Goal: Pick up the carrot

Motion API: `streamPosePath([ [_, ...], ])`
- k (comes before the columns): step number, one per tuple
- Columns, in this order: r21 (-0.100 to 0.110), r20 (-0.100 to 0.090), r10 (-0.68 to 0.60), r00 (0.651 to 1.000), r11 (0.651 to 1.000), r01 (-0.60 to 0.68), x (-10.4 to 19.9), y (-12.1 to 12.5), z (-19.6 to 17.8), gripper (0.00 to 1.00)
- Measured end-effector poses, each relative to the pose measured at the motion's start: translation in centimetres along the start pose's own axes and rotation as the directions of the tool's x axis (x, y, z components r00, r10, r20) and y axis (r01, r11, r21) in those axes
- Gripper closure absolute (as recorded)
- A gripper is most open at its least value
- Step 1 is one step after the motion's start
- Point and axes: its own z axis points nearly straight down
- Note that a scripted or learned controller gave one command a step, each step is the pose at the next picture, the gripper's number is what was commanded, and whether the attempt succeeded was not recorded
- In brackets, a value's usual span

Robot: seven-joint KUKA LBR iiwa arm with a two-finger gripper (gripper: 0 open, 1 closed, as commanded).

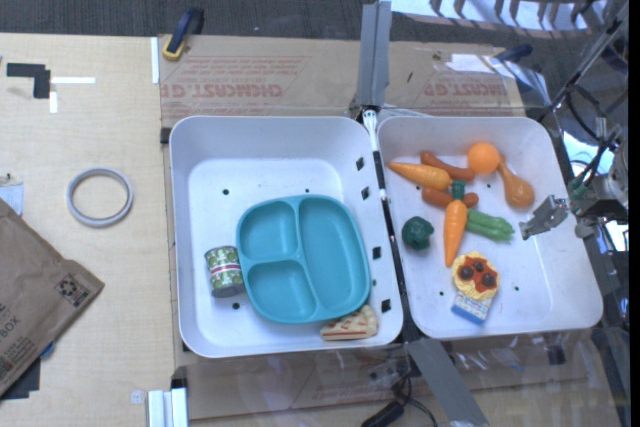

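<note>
The carrot (454,230) is seen lying in the right bin (560,310), pointing toward the near side, with a green pepper (488,226) just to its right and a dark green piece (418,232) to its left. An orange (483,158) lies farther back. The gripper (546,215) is placed right of the pepper; nothing is held, and its opening cannot be told. A teal plate (302,258) sits in the left bin (200,155).

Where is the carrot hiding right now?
The carrot lies in the right bin, near its middle, tip pointing toward the camera. The green pepper is beside it, the dark green broccoli on its other side, and the gripper waits further right.
</note>
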Motion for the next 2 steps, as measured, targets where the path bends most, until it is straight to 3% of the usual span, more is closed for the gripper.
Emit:
streamPosePath([
  [1, -0.017, 0.004, -0.151, 0.989, 0.988, 0.151, 5.95, 6.24, 12.19, 0.0],
  [2, -0.016, 0.007, -0.147, 0.989, 0.989, 0.147, 5.75, 6.32, 11.53, 1.0],
])
